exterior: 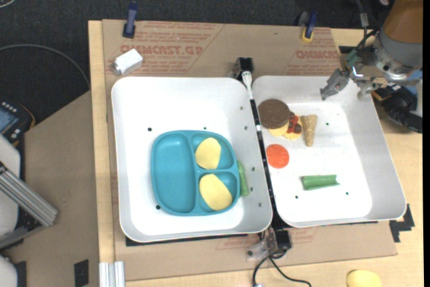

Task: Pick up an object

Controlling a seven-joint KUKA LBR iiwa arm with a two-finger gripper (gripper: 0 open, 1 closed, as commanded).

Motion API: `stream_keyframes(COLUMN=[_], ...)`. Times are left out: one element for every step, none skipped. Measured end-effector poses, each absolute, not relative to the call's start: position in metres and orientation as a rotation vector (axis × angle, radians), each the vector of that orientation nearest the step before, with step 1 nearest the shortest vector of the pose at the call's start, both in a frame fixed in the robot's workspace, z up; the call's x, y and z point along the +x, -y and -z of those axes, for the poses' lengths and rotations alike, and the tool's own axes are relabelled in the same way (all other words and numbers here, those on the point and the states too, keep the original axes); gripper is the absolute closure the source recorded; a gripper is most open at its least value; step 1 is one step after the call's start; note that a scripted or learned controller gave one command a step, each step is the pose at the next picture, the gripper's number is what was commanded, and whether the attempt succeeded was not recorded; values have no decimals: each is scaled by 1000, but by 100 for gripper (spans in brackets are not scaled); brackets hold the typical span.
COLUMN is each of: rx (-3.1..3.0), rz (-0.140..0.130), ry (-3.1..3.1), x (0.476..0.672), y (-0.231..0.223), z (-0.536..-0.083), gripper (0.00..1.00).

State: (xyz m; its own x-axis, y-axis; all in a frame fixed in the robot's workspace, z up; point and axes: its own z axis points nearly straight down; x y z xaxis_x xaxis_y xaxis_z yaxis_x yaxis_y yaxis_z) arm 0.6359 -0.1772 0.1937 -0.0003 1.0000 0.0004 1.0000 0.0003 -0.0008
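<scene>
The right bin (363,198) holds a brown round patty (273,112), a small yellow and red piece (293,129), a tan cone-shaped piece (309,129), an orange-red disc (277,156) and a green strip (318,181). My gripper (349,85) hangs over the far right corner of this bin. It is open, with nothing between its fingers, and stands to the right of and beyond the patty. In the left bin (134,111) a teal divided plate (171,171) carries two yellow pieces (208,152) (216,190).
A thin green piece (242,179) lies against the teal plate's right side. A small white block (127,62) and two blue clamps (130,11) (308,25) sit on the cardboard behind the bins. A yellow object (363,277) lies at the bench's front right.
</scene>
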Motion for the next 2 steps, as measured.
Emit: stream_keyframes(rx=[-2225,-2222], rz=[11,7], ry=[2231,2229], x=[571,535], y=[144,115], z=[-303,-349], gripper=[0,0])
